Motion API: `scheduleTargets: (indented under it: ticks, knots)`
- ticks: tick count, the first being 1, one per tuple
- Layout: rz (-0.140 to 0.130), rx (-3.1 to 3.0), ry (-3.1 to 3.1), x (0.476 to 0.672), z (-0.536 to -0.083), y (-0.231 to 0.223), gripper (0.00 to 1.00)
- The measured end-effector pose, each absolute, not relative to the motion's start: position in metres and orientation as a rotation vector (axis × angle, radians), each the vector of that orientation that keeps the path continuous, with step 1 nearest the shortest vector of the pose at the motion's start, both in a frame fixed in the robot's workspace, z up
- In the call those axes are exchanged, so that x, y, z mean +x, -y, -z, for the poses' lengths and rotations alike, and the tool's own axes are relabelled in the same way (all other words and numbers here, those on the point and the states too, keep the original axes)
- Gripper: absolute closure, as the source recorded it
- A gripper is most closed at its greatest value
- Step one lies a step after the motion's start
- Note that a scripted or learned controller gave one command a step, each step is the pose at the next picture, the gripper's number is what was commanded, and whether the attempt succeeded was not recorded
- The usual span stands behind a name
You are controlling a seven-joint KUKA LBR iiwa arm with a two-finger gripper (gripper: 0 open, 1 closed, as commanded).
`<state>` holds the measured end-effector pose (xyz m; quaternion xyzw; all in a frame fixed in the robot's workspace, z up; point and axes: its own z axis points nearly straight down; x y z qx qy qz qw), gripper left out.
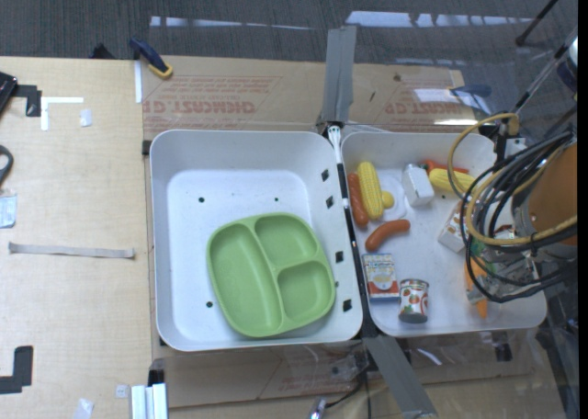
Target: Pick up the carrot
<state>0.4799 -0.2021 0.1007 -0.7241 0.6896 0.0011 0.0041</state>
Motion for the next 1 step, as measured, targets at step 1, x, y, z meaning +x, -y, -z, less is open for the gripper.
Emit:
scheduleTargets:
  ticks: [1]
  knots:
    - [-0.004,-2.525,-1.862,0.5004,-0.1498,0.1451,1.0]
